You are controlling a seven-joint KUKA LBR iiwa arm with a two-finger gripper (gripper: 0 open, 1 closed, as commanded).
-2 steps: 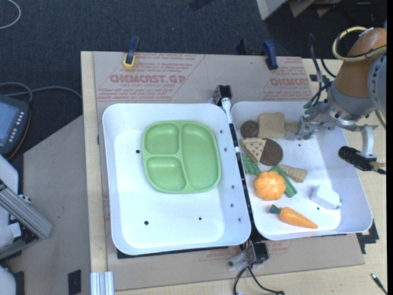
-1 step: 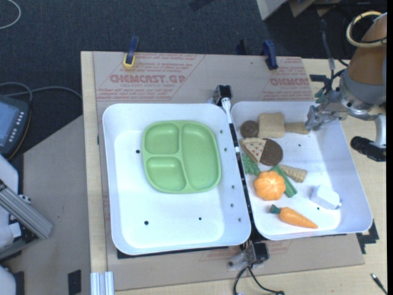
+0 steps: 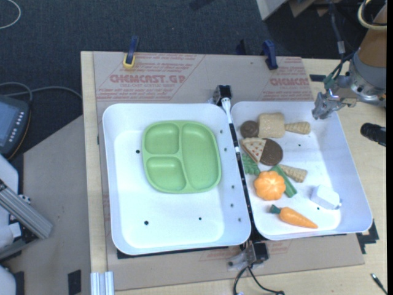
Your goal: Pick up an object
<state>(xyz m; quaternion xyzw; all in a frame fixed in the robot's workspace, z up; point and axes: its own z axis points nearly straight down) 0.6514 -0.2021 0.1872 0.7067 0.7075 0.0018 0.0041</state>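
I am watching the robot's hand hanging at about two o'clock in the scene, over the upper right corner of the right bin. It is small and partly blurred from here, so I cannot tell how it is set, and nothing is showing in its grip. The grey arm is reaching in from three o'clock.

Nearest the hand, toward nine o'clock of it, a tan block is lying beside a ridged cone and a dark brown disc. Farther down, toward seven o'clock, a wedge and a brown cookie are touching. Below them an orange fruit is sitting at the bin's middle, with a carrot lying near six o'clock and a pale scrap well apart toward the right wall.

The left bin is carrying a green divided plate. Both bins are resting on the counter.

I judge this to be the approach step: no object is lifted yet. The next move is calling for the hand to settle over one piece, probably the tan block or cone, and descend squarely.
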